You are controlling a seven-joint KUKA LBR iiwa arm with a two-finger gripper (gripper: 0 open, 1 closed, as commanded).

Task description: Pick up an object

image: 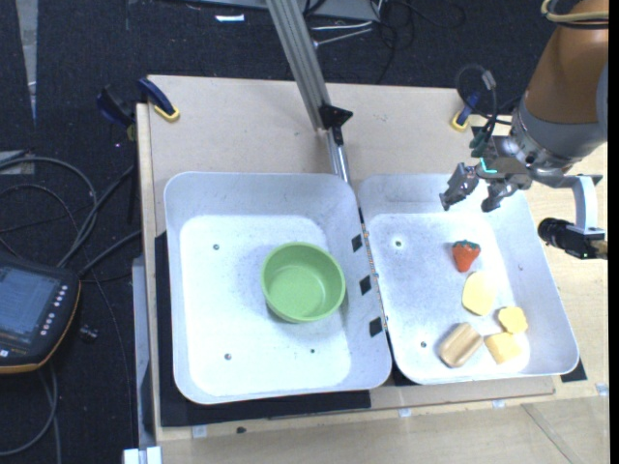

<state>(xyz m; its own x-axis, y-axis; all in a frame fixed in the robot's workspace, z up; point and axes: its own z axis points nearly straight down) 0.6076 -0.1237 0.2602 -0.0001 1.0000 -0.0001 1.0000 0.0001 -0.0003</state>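
Hovering released, my pincer (478, 189) grasps nothing; strawberry (466, 254) looks light, rigid plastic; I'd pinch its midsection.

I count two shallow white plastic bins (193, 211), side by side. One round green plastic bowl (304, 280) sits in the left one. In the right: one red strawberry (466, 254), three yellow food pieces (478, 295), one tan bread roll (458, 344).
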